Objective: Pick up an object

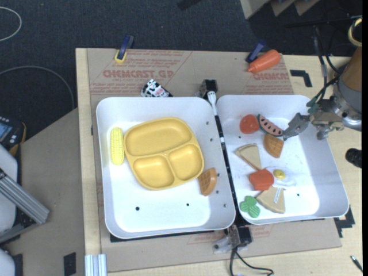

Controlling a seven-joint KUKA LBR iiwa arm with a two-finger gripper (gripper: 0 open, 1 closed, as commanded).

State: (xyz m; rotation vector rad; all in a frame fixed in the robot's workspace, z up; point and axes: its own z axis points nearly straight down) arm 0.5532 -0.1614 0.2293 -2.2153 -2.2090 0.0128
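Note:
My gripper (pixel 305 131) hangs over the right bin (pixel 328 171) near its upper right part, fingers spread and nothing between them. One finger (pixel 292 126) points down-left toward a watermelon slice (pixel 269 125) and a brown bread piece (pixel 273 146), ending just right of them. Further left in the same bin lie a red tomato (pixel 249 123) and a tan sandwich wedge (pixel 248 154). Toward the front are a red fruit (pixel 261 180), a small yellow piece (pixel 279 175), a green leafy piece (pixel 249 206) and another tan wedge (pixel 273 202).
The left bin (pixel 167 217) holds a yellow divided plate (pixel 163 152), a corn cob (pixel 117 145) and a brown pastry (pixel 208 181). Behind the bins on the board lie an orange carrot (pixel 264 61), a black-and-white toy (pixel 154 89) and a blue-yellow clamp (pixel 122 49).

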